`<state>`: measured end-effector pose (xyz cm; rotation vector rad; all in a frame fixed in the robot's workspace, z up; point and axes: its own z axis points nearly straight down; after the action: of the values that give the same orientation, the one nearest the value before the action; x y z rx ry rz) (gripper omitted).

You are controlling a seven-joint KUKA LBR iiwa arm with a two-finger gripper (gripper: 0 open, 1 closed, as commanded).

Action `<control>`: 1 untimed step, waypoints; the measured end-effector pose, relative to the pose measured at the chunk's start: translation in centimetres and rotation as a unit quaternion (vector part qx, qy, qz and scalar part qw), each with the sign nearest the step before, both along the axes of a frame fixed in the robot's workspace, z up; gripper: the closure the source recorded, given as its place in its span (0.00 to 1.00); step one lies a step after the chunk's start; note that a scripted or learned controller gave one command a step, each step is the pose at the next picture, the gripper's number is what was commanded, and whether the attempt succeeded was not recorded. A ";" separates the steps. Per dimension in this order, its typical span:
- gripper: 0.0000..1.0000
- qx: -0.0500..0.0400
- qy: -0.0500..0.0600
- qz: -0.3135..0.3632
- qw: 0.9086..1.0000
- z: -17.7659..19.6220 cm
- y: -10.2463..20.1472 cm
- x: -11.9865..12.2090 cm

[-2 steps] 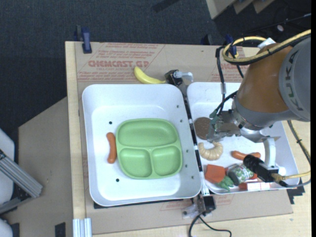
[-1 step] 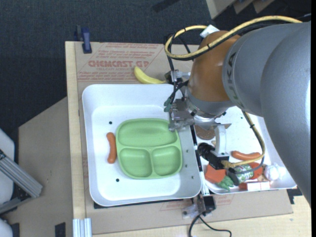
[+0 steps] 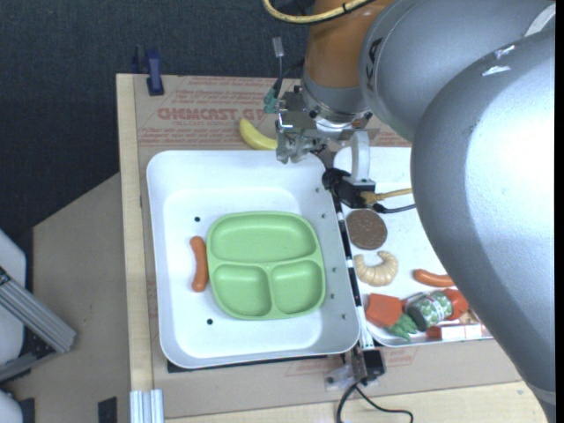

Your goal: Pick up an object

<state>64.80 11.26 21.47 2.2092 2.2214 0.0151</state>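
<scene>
Claw: the claw (image 3: 294, 148) hangs at the far rim of the left bin (image 3: 172, 236), below the orange band of the grey arm (image 3: 476, 122); whether it is open or closed cannot be told, and nothing can be made out in its grasp.
Banana: a yellow banana (image 3: 256, 137) lies just left of the claw, on the brown board (image 3: 203, 113) beyond the left bin's far edge; contact with the claw cannot be told.
Brown disc: a round brown patty (image 3: 366, 229) sits in the right bin (image 3: 401, 236), nearer the camera than the claw and a little to its right.
Croissant: a pale curled croissant (image 3: 377, 268) lies just in front of the brown disc, further from the claw.
Green tray: a green divided tray (image 3: 264, 263) rests in the middle of the left bin, well in front of the claw.
Left sausage: an orange sausage (image 3: 199, 263) lies just beside the tray's left edge, in front of the claw and to its left.
Right sausage: a second orange sausage (image 3: 432, 278) lies in the right bin, partly under the arm.
Far pile: a red block (image 3: 384, 309) and a green leafy piece (image 3: 429, 308) crowd the right bin's front corner, farthest from the claw.
</scene>
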 end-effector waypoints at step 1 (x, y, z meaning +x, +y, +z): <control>1.00 0.000 0.010 -0.001 1.000 -3.1 6.3 -4.0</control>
<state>60.84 17.56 18.40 2.2197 2.2297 -0.0065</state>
